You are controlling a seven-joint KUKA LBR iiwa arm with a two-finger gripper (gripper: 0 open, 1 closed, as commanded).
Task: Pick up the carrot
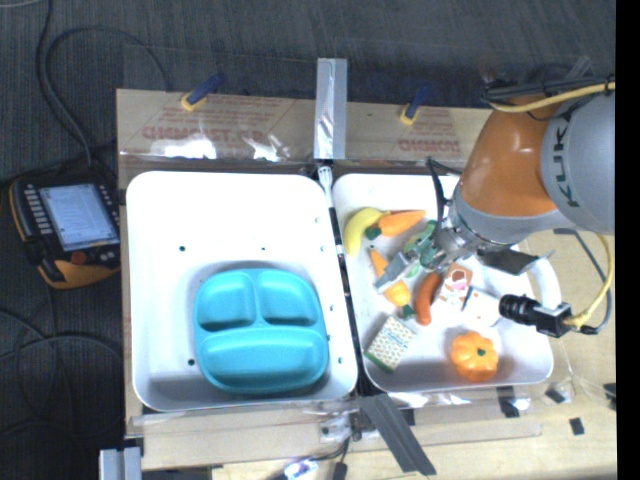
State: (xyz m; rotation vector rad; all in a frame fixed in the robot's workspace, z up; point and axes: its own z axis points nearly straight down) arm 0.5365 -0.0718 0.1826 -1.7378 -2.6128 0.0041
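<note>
The carrot (403, 222) is orange with a green top at its left end. It lies near the back of the right bin (520, 368), just right of a yellow banana (358, 228). My gripper (405, 265) hangs low over the middle of this bin, a little in front of the carrot and apart from it. Its tip is among the toys, close to a small orange piece (378, 261) and a yellow piece (398, 293). The orange-banded wrist (510, 173) hides the bin's back right corner.
A reddish sausage (427, 296), a white and red carton (458, 286), a small patterned box (390, 343) and an orange pumpkin (473, 355) lie in the right bin. In the left bin (160, 218) rests a blue divided tray (262, 328).
</note>
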